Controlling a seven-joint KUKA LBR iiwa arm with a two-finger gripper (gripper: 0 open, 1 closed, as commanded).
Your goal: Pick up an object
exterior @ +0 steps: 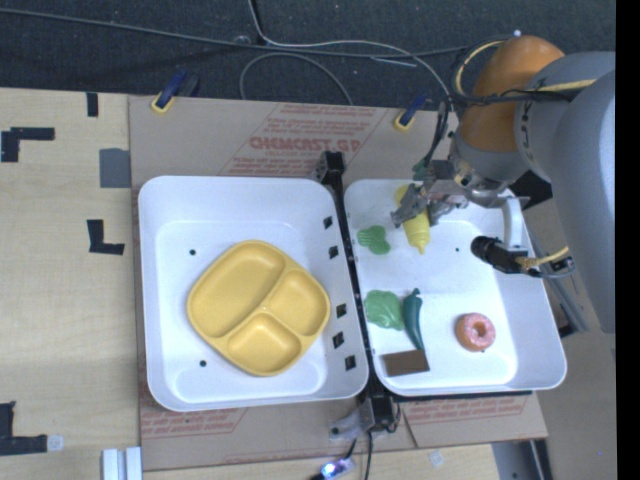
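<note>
Yellow toy corn (417, 230) hangs between the claw's (420, 213) fingers, raised over the right bin (535, 363) and seemingly gripped near its top so it dangles clear. Just left of the claw lies a small green piece (373, 239); well below it, a pink doughnut (475, 332).

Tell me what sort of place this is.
Probably a robotics lab bench set up for grasping trials: two white bins clipped onto cardboard, toy food such as a pink donut and a yellow divided plate, and loose cables behind the grey arm.
</note>
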